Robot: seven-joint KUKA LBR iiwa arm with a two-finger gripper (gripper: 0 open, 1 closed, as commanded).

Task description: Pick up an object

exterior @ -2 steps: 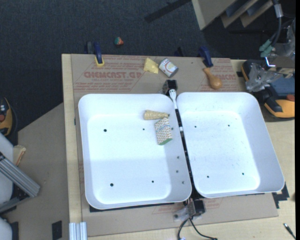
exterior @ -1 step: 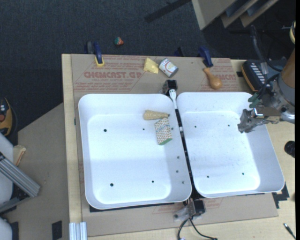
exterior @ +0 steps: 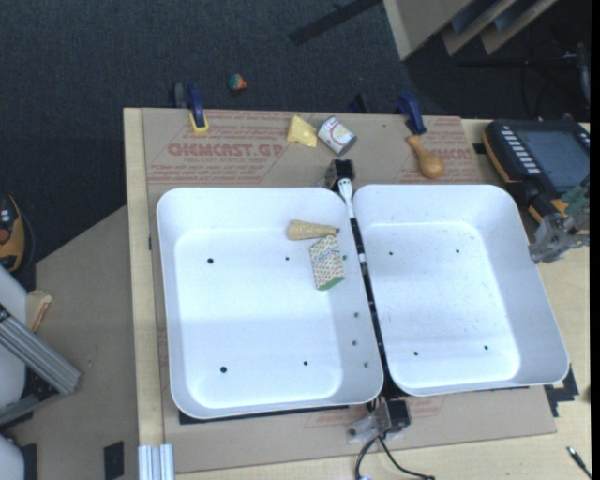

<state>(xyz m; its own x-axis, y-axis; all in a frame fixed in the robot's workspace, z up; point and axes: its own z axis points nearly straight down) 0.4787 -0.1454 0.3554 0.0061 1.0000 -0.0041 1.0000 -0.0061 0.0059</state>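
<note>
we judge the pick not yet begun: nothing is lifted. a tan cone-shaped piece and a small green-patterned white packet lie touching in the left white bin, near its upper right corner. the gripper sits at the right bin's far edge; whether it is open we cannot tell. the brown board reads "chemcast".

Dark carpet floor; pale shelving at top.
</note>
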